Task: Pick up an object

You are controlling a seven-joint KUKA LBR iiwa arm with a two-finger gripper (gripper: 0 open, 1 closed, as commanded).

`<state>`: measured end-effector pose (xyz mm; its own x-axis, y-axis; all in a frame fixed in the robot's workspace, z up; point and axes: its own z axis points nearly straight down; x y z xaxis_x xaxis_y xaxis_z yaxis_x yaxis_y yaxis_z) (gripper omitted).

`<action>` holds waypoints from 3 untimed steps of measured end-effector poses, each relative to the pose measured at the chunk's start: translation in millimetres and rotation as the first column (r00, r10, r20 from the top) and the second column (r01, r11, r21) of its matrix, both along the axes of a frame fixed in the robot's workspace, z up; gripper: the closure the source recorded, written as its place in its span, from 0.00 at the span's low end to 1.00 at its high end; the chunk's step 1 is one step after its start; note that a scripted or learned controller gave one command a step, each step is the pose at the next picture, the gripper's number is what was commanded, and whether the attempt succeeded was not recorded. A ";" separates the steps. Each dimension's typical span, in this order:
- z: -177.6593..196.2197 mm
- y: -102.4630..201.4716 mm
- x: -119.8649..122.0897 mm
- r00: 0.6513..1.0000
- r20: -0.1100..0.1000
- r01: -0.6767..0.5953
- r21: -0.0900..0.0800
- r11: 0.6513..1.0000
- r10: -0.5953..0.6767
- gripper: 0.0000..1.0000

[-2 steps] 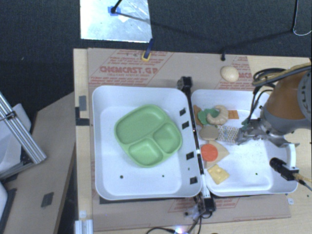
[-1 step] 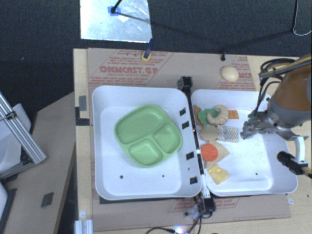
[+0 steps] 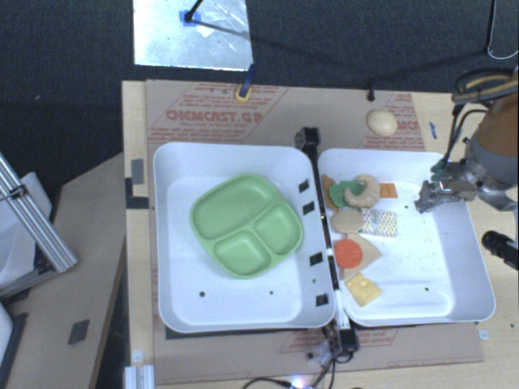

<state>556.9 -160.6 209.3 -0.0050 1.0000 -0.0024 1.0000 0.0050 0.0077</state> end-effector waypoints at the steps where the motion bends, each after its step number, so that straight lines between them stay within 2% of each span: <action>1: 16.0 -0.1 1.0 1.000 -0.004 0.000 0.001 1.000 0.000 1.00; 3: 27.5 97.0 -15.2 1.000 -0.007 -0.004 0.004 1.000 0.004 1.00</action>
<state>541.7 -63.6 236.8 -0.0093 1.0000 0.0015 1.0000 0.0093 0.0008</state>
